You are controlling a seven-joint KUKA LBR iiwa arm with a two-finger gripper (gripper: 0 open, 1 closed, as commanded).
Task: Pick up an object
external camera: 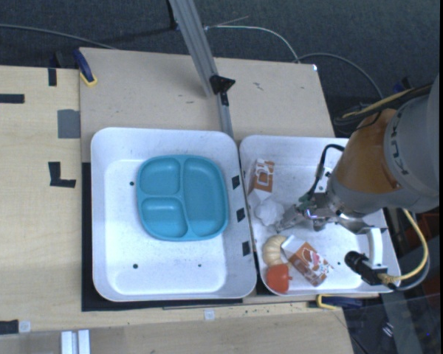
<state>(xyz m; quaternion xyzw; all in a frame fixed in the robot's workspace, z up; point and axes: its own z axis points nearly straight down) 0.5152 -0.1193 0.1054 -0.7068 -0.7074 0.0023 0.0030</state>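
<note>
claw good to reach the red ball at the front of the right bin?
Probably yes. The claw hangs in the same bin just behind the red ball; a bread roll sits between them but nothing covers the ball.

I see a blue divided plate (183, 198) in my left white bin (111, 220), and a grey metal pole (196, 39) slanting at frame top

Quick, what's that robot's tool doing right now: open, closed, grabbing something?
Tool: low in the right bin, beside the crumpled white wrapper. Open or closed cannot be told from this view, and nothing is visibly held.
</note>
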